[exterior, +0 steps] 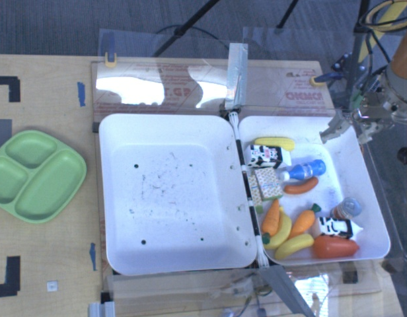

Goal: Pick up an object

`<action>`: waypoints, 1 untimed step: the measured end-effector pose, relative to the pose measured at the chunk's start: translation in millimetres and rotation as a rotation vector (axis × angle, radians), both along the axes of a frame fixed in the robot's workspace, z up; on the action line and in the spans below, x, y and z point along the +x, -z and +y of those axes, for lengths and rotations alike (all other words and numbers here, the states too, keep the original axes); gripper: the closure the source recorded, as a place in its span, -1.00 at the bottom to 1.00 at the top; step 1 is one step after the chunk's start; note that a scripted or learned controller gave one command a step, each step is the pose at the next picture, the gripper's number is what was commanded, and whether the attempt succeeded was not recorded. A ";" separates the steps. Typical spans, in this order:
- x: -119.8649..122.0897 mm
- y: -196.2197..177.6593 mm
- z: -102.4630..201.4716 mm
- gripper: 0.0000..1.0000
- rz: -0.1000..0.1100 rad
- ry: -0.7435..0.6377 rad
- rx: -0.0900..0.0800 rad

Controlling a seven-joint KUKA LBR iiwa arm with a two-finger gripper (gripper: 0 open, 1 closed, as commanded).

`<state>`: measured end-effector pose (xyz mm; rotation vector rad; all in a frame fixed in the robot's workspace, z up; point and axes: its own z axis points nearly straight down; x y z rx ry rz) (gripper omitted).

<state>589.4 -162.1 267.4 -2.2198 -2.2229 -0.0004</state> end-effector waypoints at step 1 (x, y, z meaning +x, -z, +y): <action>36.4 -4.9 49.5 -1.00 -0.003 0.009 -0.001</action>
